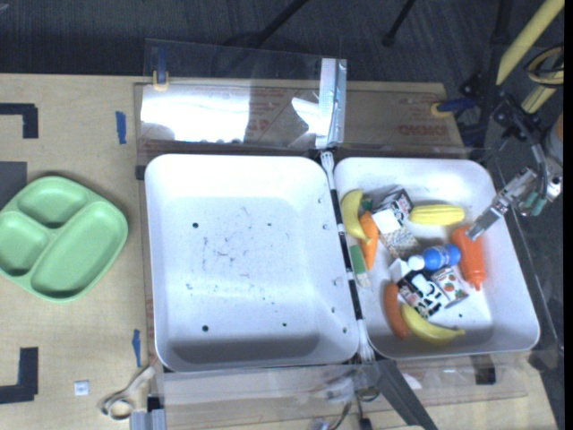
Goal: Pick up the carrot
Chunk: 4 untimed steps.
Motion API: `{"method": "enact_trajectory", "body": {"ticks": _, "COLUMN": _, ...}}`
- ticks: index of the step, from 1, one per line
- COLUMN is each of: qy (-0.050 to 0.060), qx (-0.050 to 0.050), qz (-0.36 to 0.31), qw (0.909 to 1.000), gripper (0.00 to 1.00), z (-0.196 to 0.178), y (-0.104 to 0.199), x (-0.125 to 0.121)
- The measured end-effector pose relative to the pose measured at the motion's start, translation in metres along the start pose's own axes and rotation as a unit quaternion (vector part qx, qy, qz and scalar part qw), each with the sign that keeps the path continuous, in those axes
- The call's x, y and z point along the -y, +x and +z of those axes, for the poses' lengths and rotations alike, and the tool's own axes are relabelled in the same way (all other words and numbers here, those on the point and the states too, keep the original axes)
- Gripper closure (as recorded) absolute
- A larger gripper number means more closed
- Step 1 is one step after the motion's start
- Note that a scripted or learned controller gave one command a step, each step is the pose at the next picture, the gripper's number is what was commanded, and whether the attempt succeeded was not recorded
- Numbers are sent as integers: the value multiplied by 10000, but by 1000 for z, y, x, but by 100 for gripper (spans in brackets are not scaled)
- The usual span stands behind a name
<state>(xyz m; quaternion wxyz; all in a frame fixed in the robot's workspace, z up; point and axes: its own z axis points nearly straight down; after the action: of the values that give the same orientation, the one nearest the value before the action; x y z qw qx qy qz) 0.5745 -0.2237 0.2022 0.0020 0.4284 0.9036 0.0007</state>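
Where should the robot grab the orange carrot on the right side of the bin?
Probably the carrot's middle, coming straight down from above. It lies flat and long, near the right bin's wall, with a blue-capped bottle beside it, so pinching across its narrow width looks easiest.

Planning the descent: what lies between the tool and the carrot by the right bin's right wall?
In the camera view, nothing: the tool sits right above the carrot's upper end, with bare white bin floor around.

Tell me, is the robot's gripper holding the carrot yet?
No. The gripper sits just above the top end of the carrot in the right bin, holding nothing.
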Motion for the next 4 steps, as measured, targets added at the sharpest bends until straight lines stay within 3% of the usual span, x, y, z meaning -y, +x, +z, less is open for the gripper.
{"method": "enact_trajectory", "body": {"ticks": 4, "qy": 0, "qx": 0, "qz": 0, "qw": 10000, "gripper": 0, "z": 0, "y": 0, "x": 0}}
